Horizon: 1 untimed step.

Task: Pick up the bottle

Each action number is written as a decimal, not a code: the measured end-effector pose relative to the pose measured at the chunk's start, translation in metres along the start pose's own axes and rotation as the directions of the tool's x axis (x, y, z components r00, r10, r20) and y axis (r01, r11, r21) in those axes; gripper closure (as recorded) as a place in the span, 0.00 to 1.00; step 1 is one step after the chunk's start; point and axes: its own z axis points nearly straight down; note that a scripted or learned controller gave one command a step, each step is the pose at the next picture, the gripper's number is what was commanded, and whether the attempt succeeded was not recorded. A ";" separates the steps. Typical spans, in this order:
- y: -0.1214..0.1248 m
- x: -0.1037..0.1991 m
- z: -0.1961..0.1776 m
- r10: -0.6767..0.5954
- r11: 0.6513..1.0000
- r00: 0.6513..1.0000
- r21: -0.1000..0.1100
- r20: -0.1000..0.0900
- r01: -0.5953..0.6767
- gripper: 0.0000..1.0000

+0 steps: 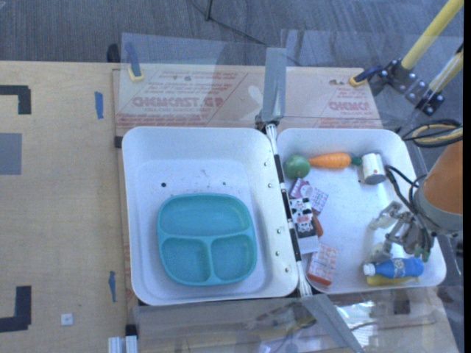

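Bottle [395,269] lies on its side in the right bin's [346,134] near right corner, the gripper [401,230] just above it, jaws spread and holding nothing, so you should lower and close.

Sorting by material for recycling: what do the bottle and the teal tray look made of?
Bottle: probably plastic, glossy blue body with yellow band and white cap. Teal tray: likely moulded plastic, uniform colour, rounded compartments, soft sheen.
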 end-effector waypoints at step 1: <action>-0.001 -0.002 -0.008 0.002 1.000 1.000 0.000 0.003 -0.002 1.00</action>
